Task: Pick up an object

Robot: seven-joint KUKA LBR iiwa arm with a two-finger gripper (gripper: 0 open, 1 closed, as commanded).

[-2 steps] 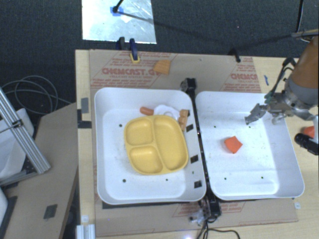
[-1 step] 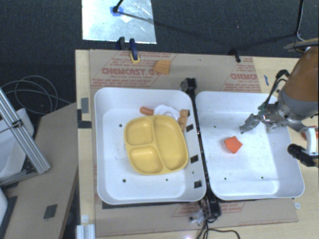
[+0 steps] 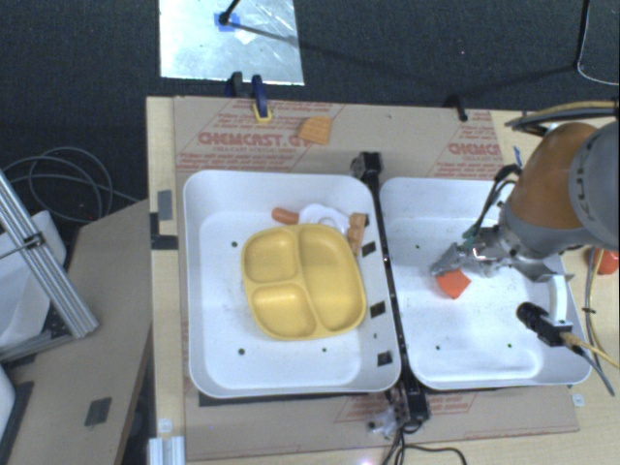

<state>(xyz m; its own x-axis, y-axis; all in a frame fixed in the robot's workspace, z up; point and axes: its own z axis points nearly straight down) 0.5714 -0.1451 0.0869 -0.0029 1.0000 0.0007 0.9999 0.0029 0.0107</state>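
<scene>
Nearby, yellow tray (image 3: 302, 284) atop left-bin (image 3: 208, 221) clutter.

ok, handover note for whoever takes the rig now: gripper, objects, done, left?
Gripper: down in the right bin, right over the orange block; a grasp isn't confirmed.
Left bin: yellow divided plate, small orange piece and a tan piece behind it.
Done: approach to the block.
Left: secure the grip and lift.
</scene>
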